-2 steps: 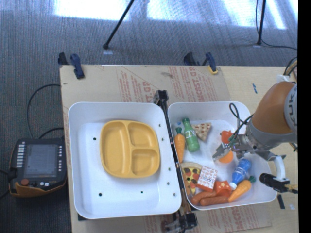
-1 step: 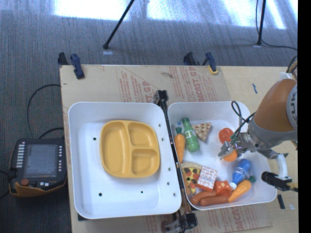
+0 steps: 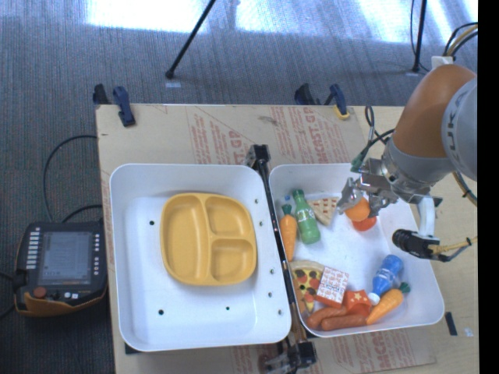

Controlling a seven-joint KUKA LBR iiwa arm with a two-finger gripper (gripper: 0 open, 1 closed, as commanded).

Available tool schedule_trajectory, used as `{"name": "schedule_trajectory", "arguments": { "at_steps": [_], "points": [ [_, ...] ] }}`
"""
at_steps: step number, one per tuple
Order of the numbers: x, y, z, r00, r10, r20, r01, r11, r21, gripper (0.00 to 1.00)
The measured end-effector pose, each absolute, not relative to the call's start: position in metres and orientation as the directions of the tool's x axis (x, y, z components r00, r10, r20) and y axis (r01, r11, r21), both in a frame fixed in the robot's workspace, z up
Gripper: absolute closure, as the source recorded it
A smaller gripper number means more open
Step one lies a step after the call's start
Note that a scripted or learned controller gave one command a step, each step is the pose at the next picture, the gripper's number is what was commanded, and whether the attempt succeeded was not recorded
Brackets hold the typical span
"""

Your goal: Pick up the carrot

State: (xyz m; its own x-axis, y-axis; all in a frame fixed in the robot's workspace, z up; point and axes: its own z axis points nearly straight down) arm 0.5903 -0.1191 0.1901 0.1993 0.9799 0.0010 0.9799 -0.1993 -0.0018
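We see two white bins side by side on the bench. The left bin (image 3: 140, 209) holds a yellow divided plate (image 3: 209, 238) lying flat near its middle. The right bin (image 3: 433, 302) carries the clutter.

The arm (image 3: 437, 123) comes in from three o'clock, its orange band above the wrist, and the gripper (image 3: 360, 202) sits over the upper part of the right bin. Its fingers are clasped around a small orange and red item (image 3: 360, 213); we cannot tell just what that item is.

There are two carrots in the right bin. One carrot (image 3: 288, 234) lies along the bin's nine o'clock wall, stalk end toward twelve o'clock, just beside a green bottle (image 3: 305, 218) on its three o'clock side. It is apart from the gripper, which is off toward three o'clock from it. The second carrot (image 3: 387, 303) lies at the bin's five o'clock corner, tilted, with its green top near a blue bottle (image 3: 387, 274).

A pizza slice (image 3: 324, 206) rests at twelve o'clock of the bin, between the green bottle and the gripper. Another pizza slice (image 3: 304, 275) lies toward seven o'clock, touching a red and white box (image 3: 332, 286). Below them, along the six o'clock wall, we see sausages (image 3: 335, 319) and a red cube (image 3: 359, 299).
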Motion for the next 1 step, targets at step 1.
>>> {"name": "schedule_trajectory", "arguments": {
  "at_steps": [1],
  "points": [
    [0.5959,-0.0647,0.1870,0.405,0.914,0.000,0.914,-0.405,-0.004,1.00]
  ]
}}
